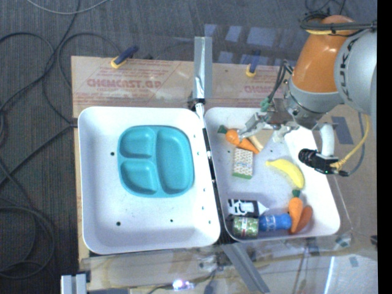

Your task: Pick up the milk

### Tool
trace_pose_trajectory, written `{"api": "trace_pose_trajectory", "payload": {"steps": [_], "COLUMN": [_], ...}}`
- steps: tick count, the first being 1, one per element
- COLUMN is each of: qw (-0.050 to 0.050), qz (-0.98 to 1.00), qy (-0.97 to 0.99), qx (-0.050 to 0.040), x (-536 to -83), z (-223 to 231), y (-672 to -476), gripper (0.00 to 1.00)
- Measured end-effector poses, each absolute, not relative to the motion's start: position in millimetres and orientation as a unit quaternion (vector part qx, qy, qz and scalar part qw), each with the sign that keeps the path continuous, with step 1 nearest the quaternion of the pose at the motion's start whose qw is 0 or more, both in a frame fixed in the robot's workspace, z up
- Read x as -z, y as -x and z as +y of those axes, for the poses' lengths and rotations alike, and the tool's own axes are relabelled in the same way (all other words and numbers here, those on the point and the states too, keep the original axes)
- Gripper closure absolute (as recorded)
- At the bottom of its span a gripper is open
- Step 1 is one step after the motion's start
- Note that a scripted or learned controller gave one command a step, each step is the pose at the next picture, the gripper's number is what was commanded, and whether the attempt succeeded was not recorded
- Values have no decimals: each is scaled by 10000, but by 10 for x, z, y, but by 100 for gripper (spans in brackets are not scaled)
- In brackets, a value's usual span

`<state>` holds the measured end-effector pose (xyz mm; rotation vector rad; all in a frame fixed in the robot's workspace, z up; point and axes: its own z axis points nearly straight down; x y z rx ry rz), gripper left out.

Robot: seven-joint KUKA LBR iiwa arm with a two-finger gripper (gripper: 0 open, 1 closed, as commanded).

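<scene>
white plastic bins sit side by side on the bench: the left bin (pixel 98 225) carries a teal divided tray (pixel 156 160), the right bin (pixel 324 222) carries the clutter. the milk (pixel 247 207), a small black-and-white carton lying on its side, rests at about 7 o'clock in the right bin, touching a green can (pixel 245 226) just below it and close to a blue bottle (pixel 275 222). the gripper (pixel 257 125) hangs at about 11 o'clock in the same bin, over a carrot (pixel 240 140); whether its jaws are apart or together i cannot tell. nothing seems to be held.

judging by this, the approach step is in hand and the milk is untouched. the next move calls for travel toward 6 o'clock, past the patterned box (pixel 243 163), then a descent onto the carton, with the fingers placed clear of the can. a banana (pixel 290 171) and two more carrots (pixel 298 214) lie toward 4 o'clock, well out of that path.
</scene>
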<state>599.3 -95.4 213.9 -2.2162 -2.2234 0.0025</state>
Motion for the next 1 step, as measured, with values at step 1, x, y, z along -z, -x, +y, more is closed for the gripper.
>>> {"api": "trace_pose_trajectory", "payload": {"steps": [1], "qw": [20], "qz": [-7242], "qy": [6896], "qx": [-11], "x": [-1826], "z": [-762], "y": [-4983], "gripper": [0]}}
